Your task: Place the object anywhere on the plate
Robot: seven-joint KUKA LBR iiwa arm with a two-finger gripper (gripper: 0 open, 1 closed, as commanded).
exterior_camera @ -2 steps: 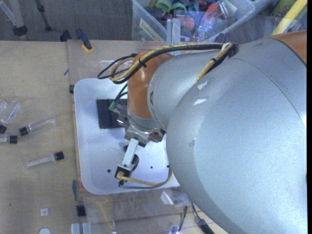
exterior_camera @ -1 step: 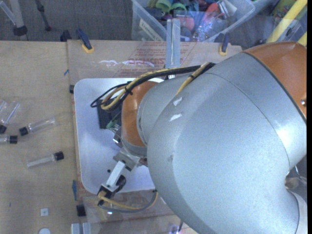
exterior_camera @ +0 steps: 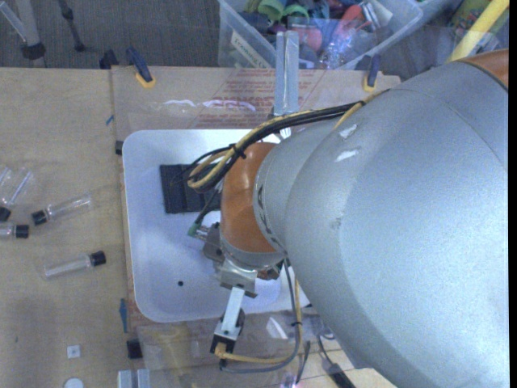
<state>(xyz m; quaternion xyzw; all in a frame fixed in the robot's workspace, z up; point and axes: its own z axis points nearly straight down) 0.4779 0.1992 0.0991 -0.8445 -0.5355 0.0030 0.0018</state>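
One white bin (exterior_camera: 145, 217) in view on a light wood bench (exterior_camera: 56, 136), mostly covered by the grey arm (exterior_camera: 388, 233) with its orange band (exterior_camera: 242, 200). Hand (exterior_camera: 229, 330) hangs at the bin's near rim, pointing down toward the bench edge; can't tell if it's spread or pinched, too small and end-on. Black and yellow cables (exterior_camera: 234, 148) loop over the wrist.

Up and left of the hand, inside the bin, a flat black rectangular object (exterior_camera: 179, 188) lies on the bin floor, well apart from the hand, partly hidden by the orange band. Long axis looks roughly up-down in frame, but the right part is covered so not certain. A small dark speck (exterior_camera: 180, 282) sits on the bin floor left of the hand.

Far left of the hand, clear vials with black caps (exterior_camera: 73, 263) lie scattered on the bench. Behind the bench, grey carpet (exterior_camera: 121, 14) and a clear tub of coloured toys (exterior_camera: 323, 10).
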